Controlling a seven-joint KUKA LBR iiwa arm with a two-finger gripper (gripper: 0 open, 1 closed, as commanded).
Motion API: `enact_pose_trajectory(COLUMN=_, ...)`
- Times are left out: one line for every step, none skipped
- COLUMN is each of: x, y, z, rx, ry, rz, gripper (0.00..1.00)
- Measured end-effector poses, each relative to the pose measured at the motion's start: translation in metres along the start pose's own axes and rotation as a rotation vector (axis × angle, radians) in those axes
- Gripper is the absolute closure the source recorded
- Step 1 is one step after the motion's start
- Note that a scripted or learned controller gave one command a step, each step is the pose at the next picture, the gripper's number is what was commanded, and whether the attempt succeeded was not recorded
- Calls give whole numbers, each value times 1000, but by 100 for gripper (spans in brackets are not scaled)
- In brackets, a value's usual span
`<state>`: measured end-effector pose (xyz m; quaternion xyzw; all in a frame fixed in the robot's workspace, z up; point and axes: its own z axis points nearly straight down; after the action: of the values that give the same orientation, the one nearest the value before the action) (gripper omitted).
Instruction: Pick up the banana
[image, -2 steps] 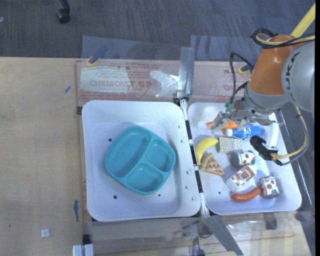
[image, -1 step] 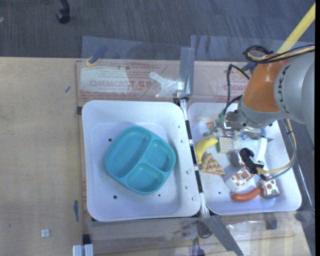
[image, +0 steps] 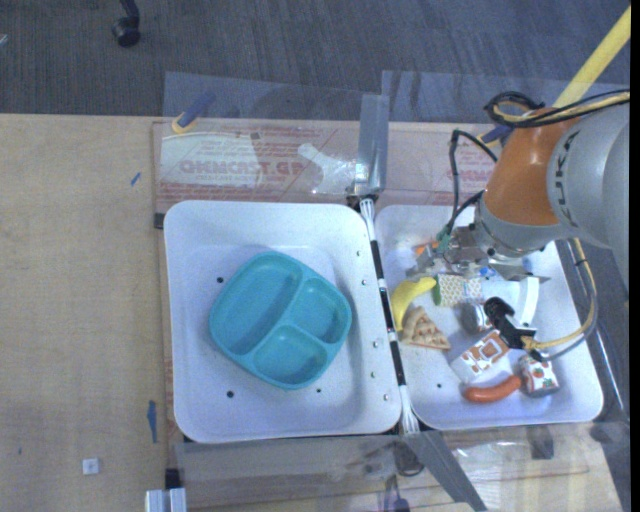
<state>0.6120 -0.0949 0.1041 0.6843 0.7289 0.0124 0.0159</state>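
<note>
There are 2 white bins on the bench. The left bin (image: 190, 400) has a blue plate (image: 281, 319) in it, with 3 little sections. The right bin (image: 575, 400) is full of small toy things.

The banana (image: 410, 297) is in the right bin, close to the wall that sits between the 2 bins. It is yellow and curved. Its long side runs at a slant, from its top end on the right down to its bottom end on the left. A slice of pizza (image: 424, 331) lies just under it and touches it or almost does. A pale checked block (image: 452, 290) sits right beside its top end.

The arm (image: 540, 185) comes in from the right, with its orange band over the back part of the right bin. The gripper (image: 462, 258) hangs just above and to the right of the banana's top end. I cannot tell how wide it is, because the wrist and wires hide it. I see nothing held in it.

So the banana lies to the left and a bit toward the front from the gripper. I think the gripper must go that way and turn to pinch across the banana's thin side, not along its long side.

A red sausage (image: 491, 391) lies near the front of that bin, well apart from the banana.
</note>
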Motion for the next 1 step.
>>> enact_pose_trajectory(x=0, y=5, z=1, rx=4, ry=1, rz=-45, gripper=0)
